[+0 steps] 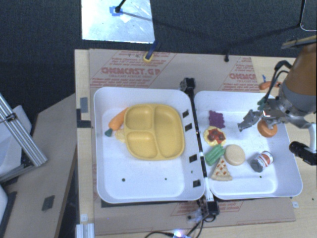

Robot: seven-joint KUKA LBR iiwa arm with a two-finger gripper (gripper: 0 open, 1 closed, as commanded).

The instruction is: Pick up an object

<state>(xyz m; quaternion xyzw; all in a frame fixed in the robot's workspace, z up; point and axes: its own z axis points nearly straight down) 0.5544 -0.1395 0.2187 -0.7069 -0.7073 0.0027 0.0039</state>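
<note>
Overhead, the gripper (249,120) hangs empty, fingers slightly parted; the purple toy (216,118) lies just to its left.

A single fixed camera looked down from above the bench (124,66) at a slant, far enough back to take in both white bins: the left bin (106,148) and the right bin (277,180). The arm (301,78) entered from the frame's right side.

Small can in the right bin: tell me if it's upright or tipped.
Tipped. The can lies on its side on the right bin floor, one round end facing the camera.
</note>
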